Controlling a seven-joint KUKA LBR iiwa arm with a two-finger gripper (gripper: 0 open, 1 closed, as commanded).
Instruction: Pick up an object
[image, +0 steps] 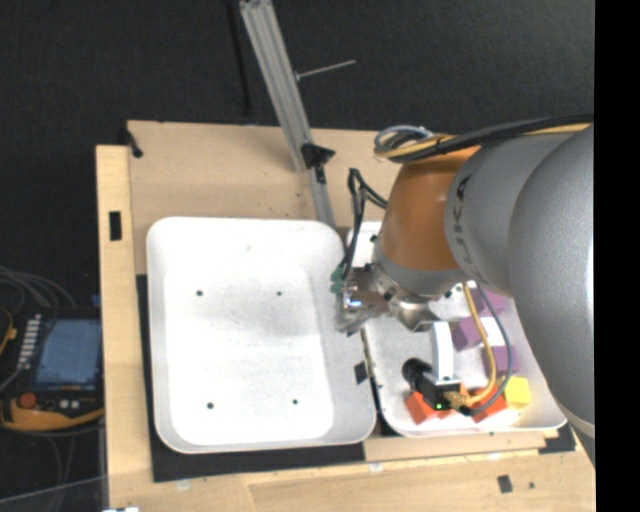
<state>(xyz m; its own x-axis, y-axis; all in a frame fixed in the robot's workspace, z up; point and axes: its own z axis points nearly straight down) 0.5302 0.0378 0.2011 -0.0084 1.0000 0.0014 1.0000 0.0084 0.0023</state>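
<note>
So the grey arm (530, 220) with the orange band (425, 220) is hanging over the right-hand shallow white bin (470, 428) and covering most of it. The tool (405, 312) is sitting near that bin's left wall, close to the seam with the left-hand shallow white bin (240, 330). Honestly I can't tell whether it's spread or pressed together, because the wrist is blocking it. Nothing is visibly being pinched.

All the candidates are lying toward the view's bottom right from the tool. The small purple block (468, 332) is sitting nearest, just beside it on the right. The orange-red block (418, 408) is lying lower down, its long side seemingly running along the front wall. The little yellow block (518, 392) is tucked furthest right, partly under the arm.

I'm guessing purple is the easier pick, since it's sitting away from the rims. The orange-red one is hugging the front wall, so room there is looking tight. The wooden desk (115, 300) isn't getting in the way anywhere
</note>
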